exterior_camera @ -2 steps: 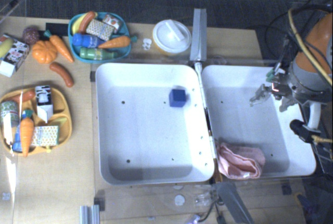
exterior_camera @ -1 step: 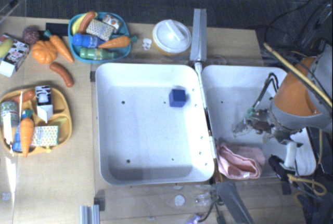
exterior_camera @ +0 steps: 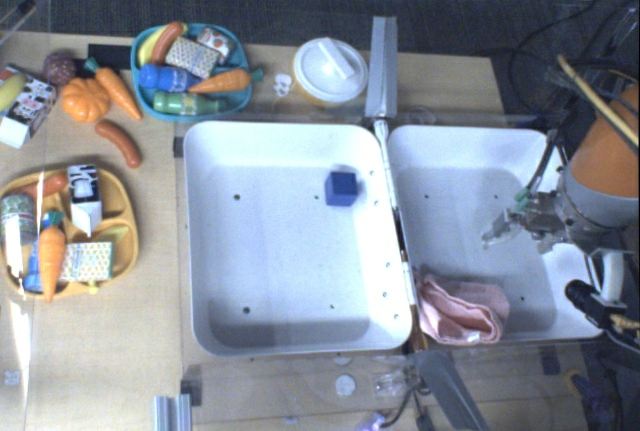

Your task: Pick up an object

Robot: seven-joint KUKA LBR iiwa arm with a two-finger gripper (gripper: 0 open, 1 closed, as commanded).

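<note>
A small blue cube [exterior_camera: 342,187] lies in the left bin [exterior_camera: 215,219], toward its upper right. A crumpled pink cloth [exterior_camera: 460,309] sits in the near left corner of the right bin [exterior_camera: 450,154]. My gripper [exterior_camera: 517,224] hangs over the middle right of the right bin, above and to the right of the cloth and apart from it. It is open, with nothing between its fingers. The grey arm with its orange band [exterior_camera: 608,159] comes in from the right edge.
On the bench to the left are a blue bowl of toy food [exterior_camera: 190,69], a yellow tray of toy food [exterior_camera: 65,231], a loose toy pumpkin and carrot [exterior_camera: 85,101], and a white lidded bowl [exterior_camera: 330,69] behind the bins. A grey divider [exterior_camera: 380,69] runs between the bins.
</note>
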